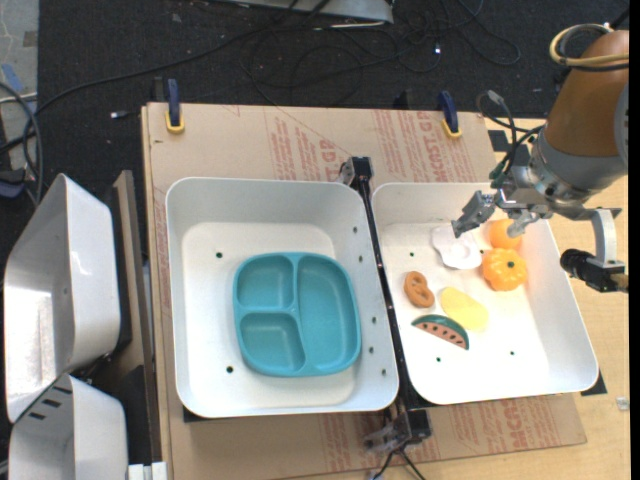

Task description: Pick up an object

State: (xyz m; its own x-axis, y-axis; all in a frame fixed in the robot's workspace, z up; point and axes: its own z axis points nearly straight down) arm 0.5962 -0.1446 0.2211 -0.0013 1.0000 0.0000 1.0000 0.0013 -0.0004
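tool (490, 218): fingers apart, nothing between them, over right bin (560, 368) far side | pumpkin (503, 269) just below it in bin | nearby: pretzel (419, 289), melon slice (442, 331) | left bin (190, 268): teal tray (296, 313)

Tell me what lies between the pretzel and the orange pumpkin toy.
In the camera view, the yellow piece lies between the pretzel and the pumpkin, slightly lower.

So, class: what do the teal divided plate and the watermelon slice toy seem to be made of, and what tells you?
Teal divided plate: likely moulded plastic, smooth and matte; uniform colour, rounded compartment ridges. Watermelon slice toy: probably plastic or rubber; flat, solid red and green with dark seed marks. Too small to tell for certain.
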